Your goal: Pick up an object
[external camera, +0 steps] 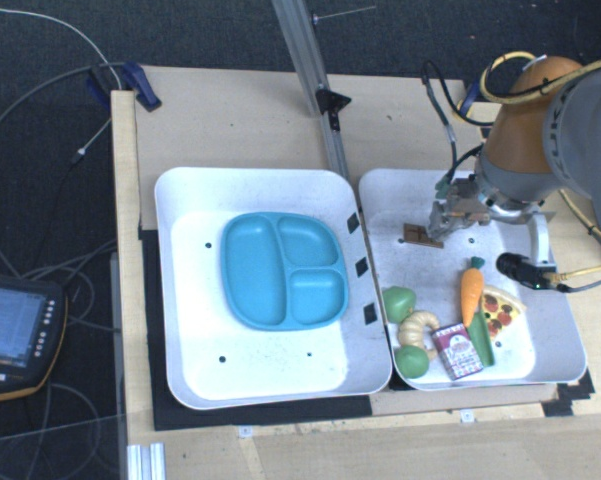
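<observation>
I am hovering my gripper beside a small brown block in the right bin, grip unreadable, nothing picked up yet.

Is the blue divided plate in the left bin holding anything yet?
Empty. All three compartments of the blue divided plate show bare blue; the toy carrot and the other items lie in the right bin.

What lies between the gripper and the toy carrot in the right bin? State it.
In the camera view, bare white bin floor lies between the gripper and the toy carrot; the small brown piece sits left of that stretch.
</observation>
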You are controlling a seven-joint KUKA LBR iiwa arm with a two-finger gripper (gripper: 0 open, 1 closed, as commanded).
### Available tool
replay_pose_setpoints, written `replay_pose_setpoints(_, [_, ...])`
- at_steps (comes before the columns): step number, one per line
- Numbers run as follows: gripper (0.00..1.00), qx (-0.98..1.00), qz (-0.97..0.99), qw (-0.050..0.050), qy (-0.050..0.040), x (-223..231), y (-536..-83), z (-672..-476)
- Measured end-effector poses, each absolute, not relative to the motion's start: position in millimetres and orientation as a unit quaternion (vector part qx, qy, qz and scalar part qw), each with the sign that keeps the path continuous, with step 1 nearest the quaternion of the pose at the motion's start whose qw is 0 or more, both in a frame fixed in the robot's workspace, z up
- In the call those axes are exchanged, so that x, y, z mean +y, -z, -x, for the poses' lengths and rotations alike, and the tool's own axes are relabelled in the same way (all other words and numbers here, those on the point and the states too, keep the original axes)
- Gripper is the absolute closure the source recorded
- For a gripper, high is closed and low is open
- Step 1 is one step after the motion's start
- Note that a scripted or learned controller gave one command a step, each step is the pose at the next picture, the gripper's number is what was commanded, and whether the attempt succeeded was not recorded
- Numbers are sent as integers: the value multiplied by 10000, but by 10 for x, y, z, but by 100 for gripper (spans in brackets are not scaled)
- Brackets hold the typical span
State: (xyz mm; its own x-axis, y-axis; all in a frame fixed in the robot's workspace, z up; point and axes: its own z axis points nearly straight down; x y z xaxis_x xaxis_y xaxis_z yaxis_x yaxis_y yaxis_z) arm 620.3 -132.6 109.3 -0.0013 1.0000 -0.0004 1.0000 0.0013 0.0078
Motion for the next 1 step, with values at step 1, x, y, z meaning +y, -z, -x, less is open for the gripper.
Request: replay_pose_setpoints(1, [100,7078,-7064,24,-21,-1268,-1547,-6227])
